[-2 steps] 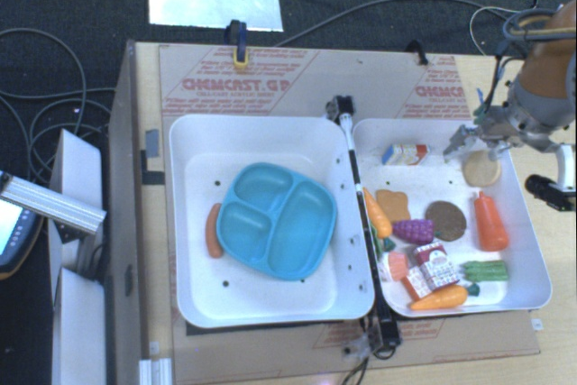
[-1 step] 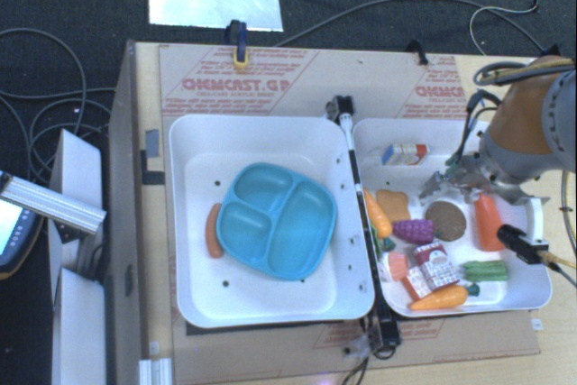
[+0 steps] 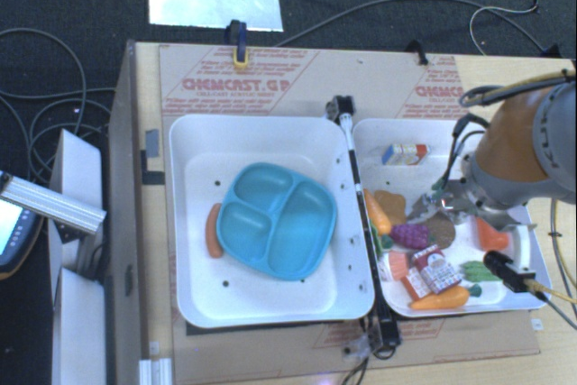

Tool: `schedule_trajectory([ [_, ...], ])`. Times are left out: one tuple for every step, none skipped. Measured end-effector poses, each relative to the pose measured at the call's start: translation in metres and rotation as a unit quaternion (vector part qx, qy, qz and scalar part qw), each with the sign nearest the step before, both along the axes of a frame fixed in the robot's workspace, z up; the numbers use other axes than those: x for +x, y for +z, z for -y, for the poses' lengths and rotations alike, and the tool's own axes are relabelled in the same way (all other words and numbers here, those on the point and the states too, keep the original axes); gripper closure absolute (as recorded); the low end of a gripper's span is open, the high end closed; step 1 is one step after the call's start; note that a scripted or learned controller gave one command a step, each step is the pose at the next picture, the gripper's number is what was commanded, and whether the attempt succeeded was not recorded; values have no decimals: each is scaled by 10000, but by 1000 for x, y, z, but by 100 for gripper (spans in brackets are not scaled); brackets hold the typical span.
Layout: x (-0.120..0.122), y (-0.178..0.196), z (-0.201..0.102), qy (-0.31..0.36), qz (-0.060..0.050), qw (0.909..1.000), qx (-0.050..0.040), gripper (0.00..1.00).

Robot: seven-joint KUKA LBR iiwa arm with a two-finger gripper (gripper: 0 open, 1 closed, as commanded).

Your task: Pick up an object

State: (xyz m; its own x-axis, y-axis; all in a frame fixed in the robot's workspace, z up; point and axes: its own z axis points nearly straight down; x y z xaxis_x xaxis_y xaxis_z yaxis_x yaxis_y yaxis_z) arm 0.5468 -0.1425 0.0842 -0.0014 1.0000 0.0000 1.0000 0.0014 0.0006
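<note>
Hand (image 3: 431, 205) low in right bin (image 3: 424, 132), grip state unclear; purple grapes (image 3: 410, 235), carrot (image 3: 378, 212), brown piece (image 3: 441, 233) crowd it.

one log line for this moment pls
arm: over right bin | gripper: low among toy food by purple grapes | grasp: unconfirmed | left bin: blue plate, sausage

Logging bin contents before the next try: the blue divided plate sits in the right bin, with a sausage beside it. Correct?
Not quite. The camera view shows the blue divided plate in the left bin, not the right one. The sausage does lie beside it, against its left edge.
</note>
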Motion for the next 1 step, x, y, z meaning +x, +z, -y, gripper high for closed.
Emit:
schedule_trajectory([
  [66,17,59,11,15,10000,-8,0],
])
